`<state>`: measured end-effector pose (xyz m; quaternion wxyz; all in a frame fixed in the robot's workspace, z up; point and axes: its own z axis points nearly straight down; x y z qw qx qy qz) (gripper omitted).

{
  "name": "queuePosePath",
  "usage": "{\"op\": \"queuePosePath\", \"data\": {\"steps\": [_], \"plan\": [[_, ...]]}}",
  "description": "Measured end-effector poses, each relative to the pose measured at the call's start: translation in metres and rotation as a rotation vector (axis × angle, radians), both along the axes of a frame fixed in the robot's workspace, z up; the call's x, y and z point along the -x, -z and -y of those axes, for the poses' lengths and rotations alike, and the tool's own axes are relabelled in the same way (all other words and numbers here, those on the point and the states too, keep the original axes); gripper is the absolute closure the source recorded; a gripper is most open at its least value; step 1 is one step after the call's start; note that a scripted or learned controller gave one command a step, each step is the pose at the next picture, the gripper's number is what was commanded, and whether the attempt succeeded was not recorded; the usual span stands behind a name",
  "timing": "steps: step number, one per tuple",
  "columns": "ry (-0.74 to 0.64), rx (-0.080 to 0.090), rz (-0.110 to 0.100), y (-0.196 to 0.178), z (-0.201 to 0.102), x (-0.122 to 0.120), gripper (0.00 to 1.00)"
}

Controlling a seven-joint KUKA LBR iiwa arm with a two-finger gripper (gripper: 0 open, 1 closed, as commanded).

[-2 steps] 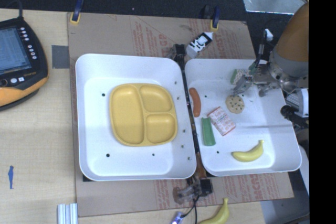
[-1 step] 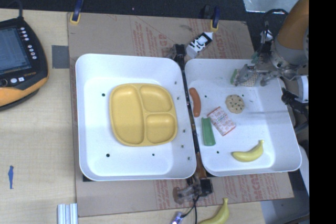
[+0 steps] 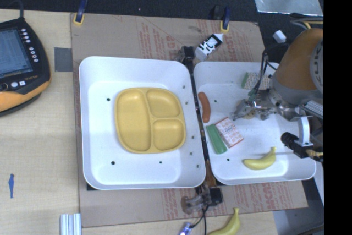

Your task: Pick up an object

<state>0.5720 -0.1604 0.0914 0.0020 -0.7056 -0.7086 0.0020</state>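
The end effector (image 3: 247, 109) hangs low in the right bin (image 3: 220, 77); I cannot tell its state. The nearest object, a small card packet (image 3: 229, 132), lies just left and toward the near rim, its long axis running diagonally.

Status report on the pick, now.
Gripper low in right bin, fingers unreadable. Nothing seen held. Sausage, card, green block, banana lie loose. Yellow tray in left bin.
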Motion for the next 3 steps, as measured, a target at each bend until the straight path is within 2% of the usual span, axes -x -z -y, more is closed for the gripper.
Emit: {"op": "queuePosePath", "data": {"steps": [1, 2, 3], "plan": [[0.001, -0.001, 0.004, -0.029, -0.021, -0.069, 0.00], [0.001, 0.001, 0.001, -0.034, -0.039, -0.032, 0.00], [0.001, -0.001, 0.004, -0.060, -0.066, -0.085, 0.00]]}}
